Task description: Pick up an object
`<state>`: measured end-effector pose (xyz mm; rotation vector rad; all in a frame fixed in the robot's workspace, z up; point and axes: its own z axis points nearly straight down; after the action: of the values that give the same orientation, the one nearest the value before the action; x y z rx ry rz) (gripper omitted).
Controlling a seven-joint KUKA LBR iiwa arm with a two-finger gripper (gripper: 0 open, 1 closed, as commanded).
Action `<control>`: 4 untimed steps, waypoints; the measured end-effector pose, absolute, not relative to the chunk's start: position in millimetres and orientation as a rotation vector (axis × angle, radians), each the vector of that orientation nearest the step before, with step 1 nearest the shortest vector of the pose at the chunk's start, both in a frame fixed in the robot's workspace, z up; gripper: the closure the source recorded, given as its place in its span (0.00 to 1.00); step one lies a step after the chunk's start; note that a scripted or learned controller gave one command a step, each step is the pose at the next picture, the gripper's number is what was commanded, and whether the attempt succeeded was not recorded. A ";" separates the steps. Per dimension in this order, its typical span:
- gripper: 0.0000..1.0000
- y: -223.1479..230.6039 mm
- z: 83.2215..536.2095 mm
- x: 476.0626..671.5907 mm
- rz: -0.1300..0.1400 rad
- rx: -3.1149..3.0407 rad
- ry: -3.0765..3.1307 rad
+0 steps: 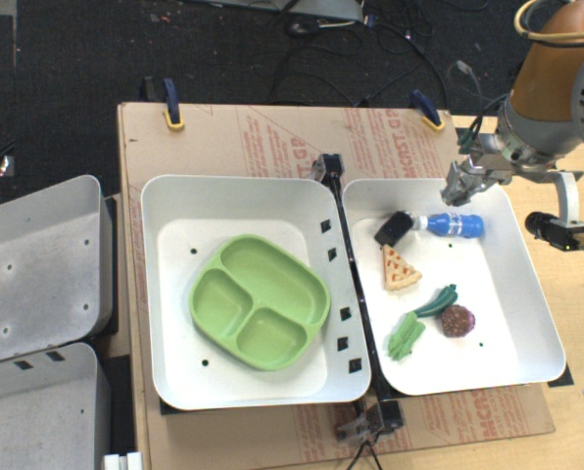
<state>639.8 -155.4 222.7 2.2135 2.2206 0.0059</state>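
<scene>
Grey metal and an orange band mark the arm (552, 76) that reaches in from the right, its gripper (459, 190) hanging over the upper right corner of the right bin (537, 311), just above the blue end of a small bottle (451, 225). At this slant the tip of the gripper is small and dark, so one cannot tell how it is set, and nothing can be seen held by it; whether it touches the bottle cannot be told either. The bottle lies on its side along the bin's upper part, white neck toward the middle of the bench, blue body toward the right. Just beside its white end lies a black block (393, 228), tilted, near the wall that parts the two bins. Below the block rests a pizza slice toy (400, 268) (a wedge, tan with red dots), its point toward the block. Lower still, a green leafy vegetable toy (416, 322) stretches slantwise, and a dark red round piece (458, 320) sits at its right, touching or nearly so. The left bin (165, 292) bears a light green divided plate (261, 303) with three compartments, set at a tilt across the bin's floor
</scene>
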 end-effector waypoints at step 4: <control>1.00 -14.5 279.1 589.1 0.000 2.215 2.231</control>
<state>589.1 -14.5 279.1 2.2146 2.2313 0.0000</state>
